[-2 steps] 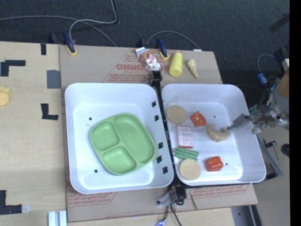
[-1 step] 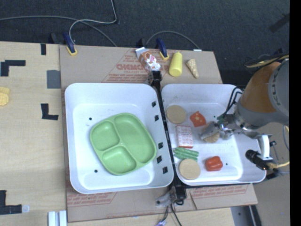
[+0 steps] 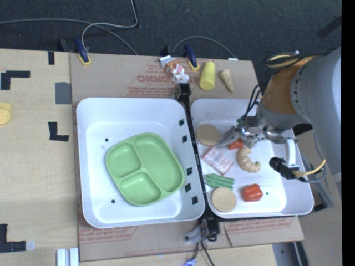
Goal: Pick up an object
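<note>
Tool: the tool (image 3: 237,137) is low in the right bin (image 3: 277,206), over a small orange-red piece (image 3: 235,145); whether it is open or closed cannot be told
Nearest object: that orange-red piece, just beside the croissant (image 3: 248,160) and the pink packet (image 3: 218,159)
Handling: probably a light, hard plastic toy, smooth and liable to slip
Hold: across its narrow width
Left bin: green divided plate (image 3: 144,168)

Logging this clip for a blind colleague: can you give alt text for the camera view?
A grey robot arm reaches from the right, its gripper low over the right bin among toy foods: a croissant, red pepper, green beans and two round biscuits. The left bin holds a green divided plate.
</note>
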